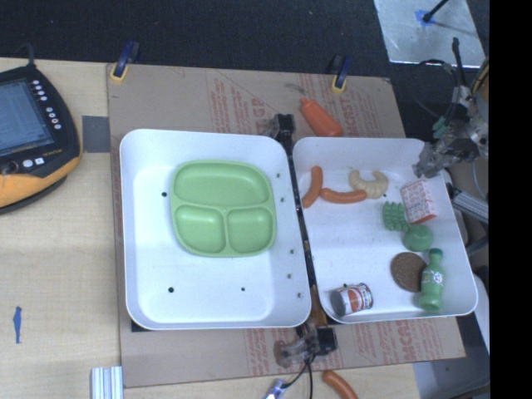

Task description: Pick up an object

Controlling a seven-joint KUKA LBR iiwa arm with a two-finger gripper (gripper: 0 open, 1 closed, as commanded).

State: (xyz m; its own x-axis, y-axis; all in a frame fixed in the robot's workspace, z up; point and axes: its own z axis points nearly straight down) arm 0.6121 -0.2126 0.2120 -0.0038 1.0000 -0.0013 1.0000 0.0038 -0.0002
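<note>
The gripper (432, 158) sits at the upper right corner of the right bin (357, 248), over the rim, just above and to the right of the red-and-white carton (417, 202). Whether the hand is wide, narrow or closed cannot be told at this resolution; nothing is seen in it.

Candidate objects, located relative to the carton:
- Green block (393, 216): touching or just beside its lower left edge.
- Green ball (417, 238): directly below, close.
- Brown disc (407, 270) and green bottle (431, 282): further below, side by side against the right wall.
- Pale curved piece (368, 181) and two sausages (331, 191): to its left.
- Can (353, 298): well below and left, near the bottom wall.

Judgement: the step in hand is approach and target selection. The carton is nearest, but it lies tilted near the wall and is crowded by the block, so a descent there risks striking the rim or nudging its neighbour. Align the grasp across the carton's narrow dimension and descend vertically, clear of the wall. The can offers more clearance if a cleaner grasp is preferred.

The left bin (150, 264) holds a green divided plate (223, 209); it plays no part.
</note>
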